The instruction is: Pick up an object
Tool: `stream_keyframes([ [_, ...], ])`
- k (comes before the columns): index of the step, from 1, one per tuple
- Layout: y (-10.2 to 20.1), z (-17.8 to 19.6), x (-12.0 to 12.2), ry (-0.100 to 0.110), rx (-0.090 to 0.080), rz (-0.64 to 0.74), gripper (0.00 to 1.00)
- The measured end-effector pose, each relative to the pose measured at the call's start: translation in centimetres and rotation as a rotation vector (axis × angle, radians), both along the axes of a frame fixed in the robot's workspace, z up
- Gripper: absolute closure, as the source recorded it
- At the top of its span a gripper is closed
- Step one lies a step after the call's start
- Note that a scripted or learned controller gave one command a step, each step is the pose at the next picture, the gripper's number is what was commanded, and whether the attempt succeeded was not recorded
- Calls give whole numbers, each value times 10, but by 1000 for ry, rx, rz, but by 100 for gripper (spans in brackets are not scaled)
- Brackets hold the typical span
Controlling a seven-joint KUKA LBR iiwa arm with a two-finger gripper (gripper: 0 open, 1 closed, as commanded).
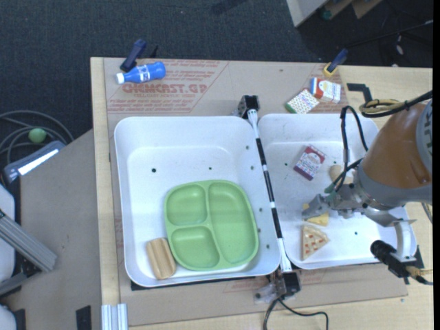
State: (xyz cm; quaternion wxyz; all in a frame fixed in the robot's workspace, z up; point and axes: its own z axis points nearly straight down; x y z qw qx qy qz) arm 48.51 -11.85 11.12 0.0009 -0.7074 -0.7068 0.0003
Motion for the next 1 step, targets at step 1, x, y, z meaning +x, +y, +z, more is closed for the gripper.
stream_keyframes([
  [1,17,-27,-6,0,0,1,0],
])
